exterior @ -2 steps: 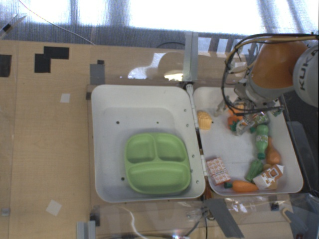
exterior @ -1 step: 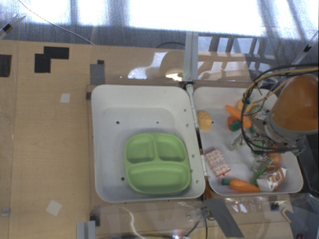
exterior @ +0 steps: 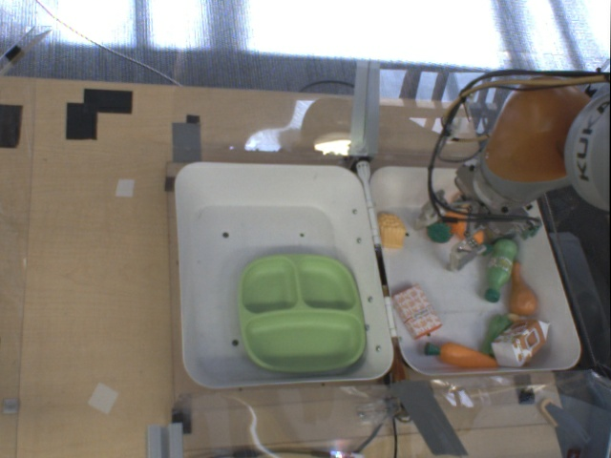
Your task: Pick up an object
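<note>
Green divided plate (exterior: 302,313) in left white bin (exterior: 205,208); green bottle (exterior: 498,267), orange carrot (exterior: 464,355), red-and-white patterned packet (exterior: 417,311) in right.

You can read very little here. On the grey arm (exterior: 590,146), at the right edge, the letters "KU" stand in dark print, cut off by the frame. The small red-and-white packet (exterior: 416,311) in the right bin (exterior: 569,346) carries print, but it is too small for you to make out. The brown-and-white carton (exterior: 523,342) near that bin's lower right corner also bears markings you cannot read. The green bottle (exterior: 498,265) shows no legible label.
</note>
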Controlling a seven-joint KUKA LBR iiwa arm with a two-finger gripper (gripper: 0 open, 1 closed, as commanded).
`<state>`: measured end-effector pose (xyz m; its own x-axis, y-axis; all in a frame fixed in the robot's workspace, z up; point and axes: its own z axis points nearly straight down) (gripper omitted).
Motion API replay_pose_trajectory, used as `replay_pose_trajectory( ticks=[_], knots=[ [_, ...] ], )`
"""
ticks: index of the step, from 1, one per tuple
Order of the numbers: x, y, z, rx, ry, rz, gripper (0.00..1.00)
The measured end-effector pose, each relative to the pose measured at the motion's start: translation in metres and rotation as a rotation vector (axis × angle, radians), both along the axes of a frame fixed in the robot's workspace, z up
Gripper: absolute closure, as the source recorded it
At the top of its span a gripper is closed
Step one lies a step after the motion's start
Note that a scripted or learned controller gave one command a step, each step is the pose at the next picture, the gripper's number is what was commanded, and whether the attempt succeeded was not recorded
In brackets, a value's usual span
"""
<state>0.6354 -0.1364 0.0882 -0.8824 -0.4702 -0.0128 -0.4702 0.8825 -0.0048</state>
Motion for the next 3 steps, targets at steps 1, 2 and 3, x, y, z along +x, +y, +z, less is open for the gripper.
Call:
replay_pose_trajectory(
  ticks=[1, 2, 3],
  knots=[
    [-0.039, -0.022, 0.001, -0.001, 0.001, -0.087, 0.0],
    [0.012, 0.001, 0.0, 0.002, 0.001, -0.251, 0.0],
    [0.017, 0.001, 0.016, 0.003, -0.016, -0.249, 1.0]
  ],
)
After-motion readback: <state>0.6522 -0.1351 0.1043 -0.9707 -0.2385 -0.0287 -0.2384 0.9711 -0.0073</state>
